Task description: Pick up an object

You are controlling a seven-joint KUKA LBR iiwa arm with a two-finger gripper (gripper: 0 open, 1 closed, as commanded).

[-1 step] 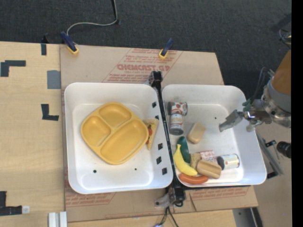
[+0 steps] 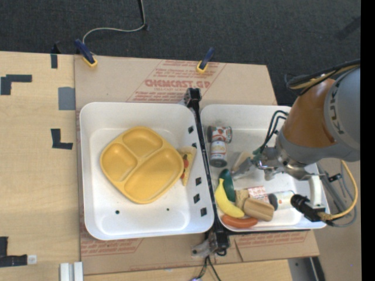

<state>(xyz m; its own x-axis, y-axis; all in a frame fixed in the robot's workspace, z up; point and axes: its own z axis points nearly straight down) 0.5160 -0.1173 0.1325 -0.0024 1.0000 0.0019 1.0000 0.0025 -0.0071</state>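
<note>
1. In the left bin [image 2: 94, 215] a yellow divided plate [image 2: 142, 164] lies near the middle.
2. Against the right bin's left wall stands a small can [image 2: 218, 145], with a banana [image 2: 224, 200] toward its near edge.
3. My claw [image 2: 246, 164] hovers beside the can; I cannot tell its spread.
4. I judge I should centre over the can before descending.
</note>
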